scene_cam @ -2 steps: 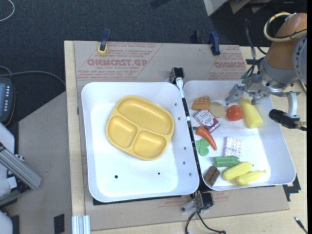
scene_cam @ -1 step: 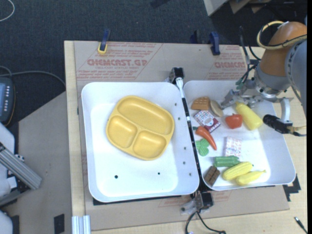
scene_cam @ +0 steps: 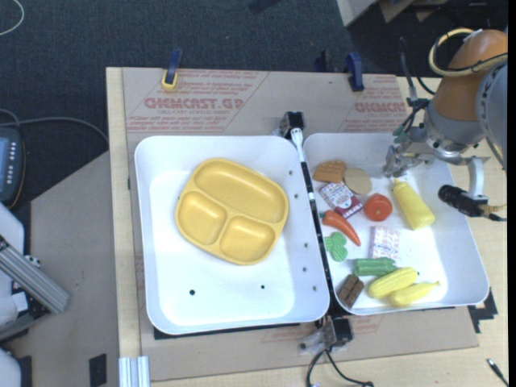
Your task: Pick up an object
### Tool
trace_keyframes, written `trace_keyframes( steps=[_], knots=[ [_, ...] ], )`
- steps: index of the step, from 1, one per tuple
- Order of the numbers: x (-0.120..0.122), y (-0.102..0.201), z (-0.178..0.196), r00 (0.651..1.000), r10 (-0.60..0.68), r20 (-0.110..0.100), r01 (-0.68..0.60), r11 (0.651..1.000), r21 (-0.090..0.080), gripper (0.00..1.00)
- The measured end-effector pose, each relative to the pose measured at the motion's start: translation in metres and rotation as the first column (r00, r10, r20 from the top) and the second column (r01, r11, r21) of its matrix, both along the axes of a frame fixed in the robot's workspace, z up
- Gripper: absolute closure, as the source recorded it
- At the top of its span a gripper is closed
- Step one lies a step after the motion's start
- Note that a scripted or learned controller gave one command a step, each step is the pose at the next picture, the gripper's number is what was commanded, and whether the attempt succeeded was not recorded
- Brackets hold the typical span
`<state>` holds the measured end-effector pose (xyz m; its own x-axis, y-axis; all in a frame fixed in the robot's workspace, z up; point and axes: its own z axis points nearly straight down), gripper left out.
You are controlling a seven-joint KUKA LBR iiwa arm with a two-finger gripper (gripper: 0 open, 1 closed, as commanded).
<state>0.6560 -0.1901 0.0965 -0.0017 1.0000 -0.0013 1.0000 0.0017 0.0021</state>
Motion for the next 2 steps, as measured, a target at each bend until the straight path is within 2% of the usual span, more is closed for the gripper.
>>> trace_keyframes(
  steps=[2],
  knots=[
    [0.000, -0.013, 0.118, 1.000, -0.001, 0.006, 0.001, 1.000, -0.002, 1.00]
  ],
)
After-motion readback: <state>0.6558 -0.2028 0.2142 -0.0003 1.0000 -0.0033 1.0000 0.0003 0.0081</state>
